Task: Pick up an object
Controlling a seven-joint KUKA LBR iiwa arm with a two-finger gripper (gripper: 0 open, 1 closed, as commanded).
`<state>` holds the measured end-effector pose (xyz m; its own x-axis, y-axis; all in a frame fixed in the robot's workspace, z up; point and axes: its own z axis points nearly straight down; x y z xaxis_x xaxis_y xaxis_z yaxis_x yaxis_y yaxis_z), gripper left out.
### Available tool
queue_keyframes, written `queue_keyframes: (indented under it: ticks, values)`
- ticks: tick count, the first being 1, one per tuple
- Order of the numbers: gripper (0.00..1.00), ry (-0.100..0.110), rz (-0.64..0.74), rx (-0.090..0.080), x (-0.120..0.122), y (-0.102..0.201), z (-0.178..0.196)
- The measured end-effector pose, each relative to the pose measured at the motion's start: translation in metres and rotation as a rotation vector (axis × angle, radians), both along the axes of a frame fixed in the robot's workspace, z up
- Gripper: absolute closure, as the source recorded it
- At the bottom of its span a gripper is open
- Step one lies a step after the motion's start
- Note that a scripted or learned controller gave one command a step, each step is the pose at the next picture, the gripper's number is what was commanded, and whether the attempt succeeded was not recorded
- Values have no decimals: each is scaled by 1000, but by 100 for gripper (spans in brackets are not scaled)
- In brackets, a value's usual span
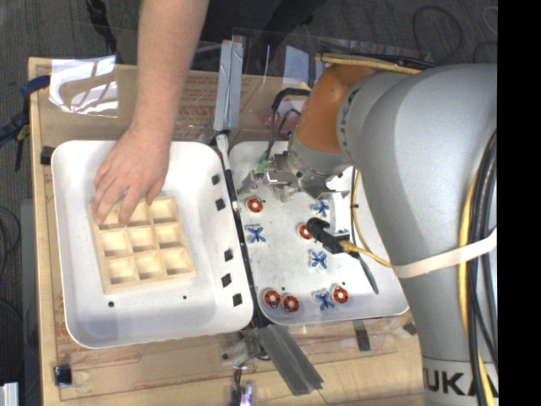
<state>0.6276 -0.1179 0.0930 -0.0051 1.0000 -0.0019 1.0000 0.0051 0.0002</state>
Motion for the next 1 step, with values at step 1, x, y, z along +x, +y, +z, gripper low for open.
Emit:
queue_keyframes:
  ticks: [1]
  values:
    - [0, 2, -45, 2, -9, -78, 38]
